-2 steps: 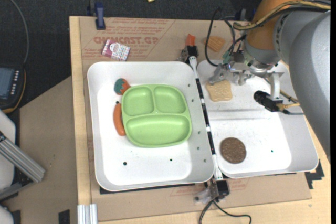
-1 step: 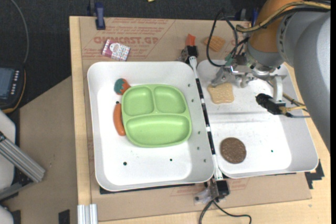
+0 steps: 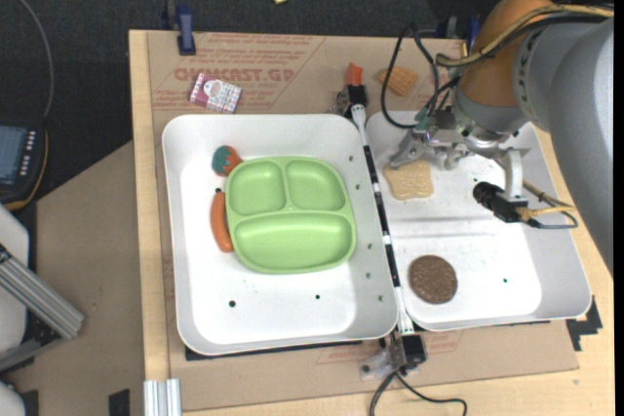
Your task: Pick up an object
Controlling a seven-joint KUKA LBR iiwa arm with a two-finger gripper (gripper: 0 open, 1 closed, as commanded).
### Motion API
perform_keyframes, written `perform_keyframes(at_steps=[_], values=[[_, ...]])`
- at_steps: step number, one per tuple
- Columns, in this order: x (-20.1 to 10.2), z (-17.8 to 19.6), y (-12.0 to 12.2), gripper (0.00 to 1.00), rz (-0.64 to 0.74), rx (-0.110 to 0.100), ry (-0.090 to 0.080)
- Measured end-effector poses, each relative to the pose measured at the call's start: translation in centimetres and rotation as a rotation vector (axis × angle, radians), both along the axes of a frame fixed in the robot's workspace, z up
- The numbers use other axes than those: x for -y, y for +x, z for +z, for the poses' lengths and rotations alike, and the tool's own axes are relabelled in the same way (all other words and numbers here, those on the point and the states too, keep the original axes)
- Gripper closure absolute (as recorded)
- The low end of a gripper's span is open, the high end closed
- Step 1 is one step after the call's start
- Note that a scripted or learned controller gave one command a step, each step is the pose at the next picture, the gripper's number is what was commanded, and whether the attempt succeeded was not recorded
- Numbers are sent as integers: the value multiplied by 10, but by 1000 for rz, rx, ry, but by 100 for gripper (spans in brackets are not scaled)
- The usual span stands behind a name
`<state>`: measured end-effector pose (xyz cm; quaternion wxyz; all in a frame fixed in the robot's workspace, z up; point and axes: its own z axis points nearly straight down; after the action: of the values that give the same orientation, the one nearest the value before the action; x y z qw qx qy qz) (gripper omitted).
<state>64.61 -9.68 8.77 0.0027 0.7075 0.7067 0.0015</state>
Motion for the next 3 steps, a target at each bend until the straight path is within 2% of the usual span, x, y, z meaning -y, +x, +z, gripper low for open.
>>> perform_keyframes(at_steps=[2,3], values=[[0,0,0,0,1,0,0],[0,11,1,100,2,4,-1]])
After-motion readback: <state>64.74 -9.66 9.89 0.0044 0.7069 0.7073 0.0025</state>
